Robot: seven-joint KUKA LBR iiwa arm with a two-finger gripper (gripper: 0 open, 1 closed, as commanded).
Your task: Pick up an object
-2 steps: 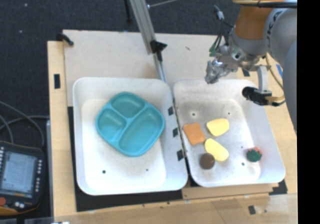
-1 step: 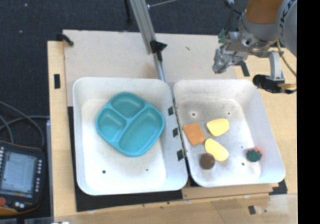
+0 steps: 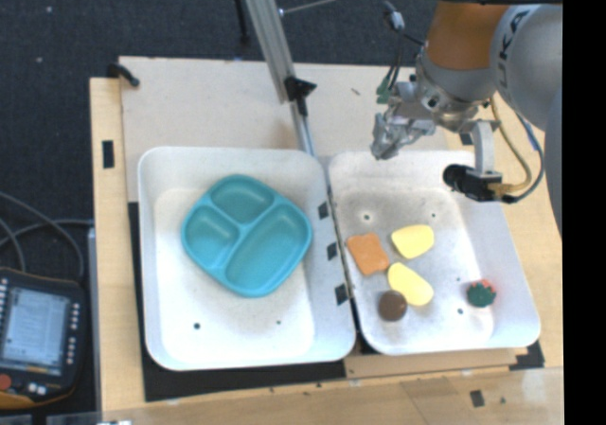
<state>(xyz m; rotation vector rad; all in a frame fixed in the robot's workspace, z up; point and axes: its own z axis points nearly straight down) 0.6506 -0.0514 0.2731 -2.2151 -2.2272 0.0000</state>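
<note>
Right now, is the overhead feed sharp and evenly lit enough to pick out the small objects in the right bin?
Camera view: lighting is even, with no glare on the right bin; the orange square, two yellow pieces, brown round piece and green object read clearly but softly; the gripper near the back rim is slightly blurred.
</note>
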